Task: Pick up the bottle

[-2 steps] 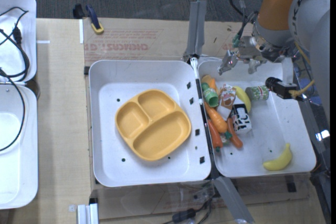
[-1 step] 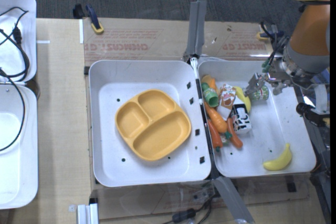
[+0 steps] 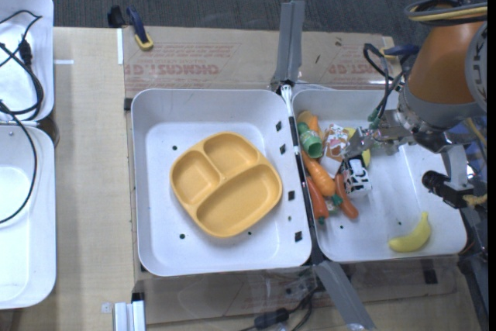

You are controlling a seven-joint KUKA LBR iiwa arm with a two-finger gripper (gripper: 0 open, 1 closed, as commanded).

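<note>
Hovering over the right white plastic bin [image 3: 446, 244], I have my gripper [image 3: 358, 145] low near its back left part, right above the heap of toys there. Whether anything sits between my tips I cannot tell from this angle; the metal blurs into the clutter.

My target, the small orange bottle with the green cap end [image 3: 310, 136], lies on its side against the left wall of that bin, just beside the divider. By my reading it is not lifted yet: it rests on the bin floor, so the grasp and the raise are both left to do.

Its long axis runs roughly front to back along the wall, tilted a little, orange end toward the far rim and green end pointing nearer the camera. Touching it from below are the orange plastic carrots [image 3: 319, 186]. A black-and-white patterned block [image 3: 356, 178] sits just under my wrist, and a yellow toy banana [image 3: 411, 235] lies well apart at the front. The yellow three-compartment plate [image 3: 225, 182] fills the left white bin [image 3: 155, 190].
</note>
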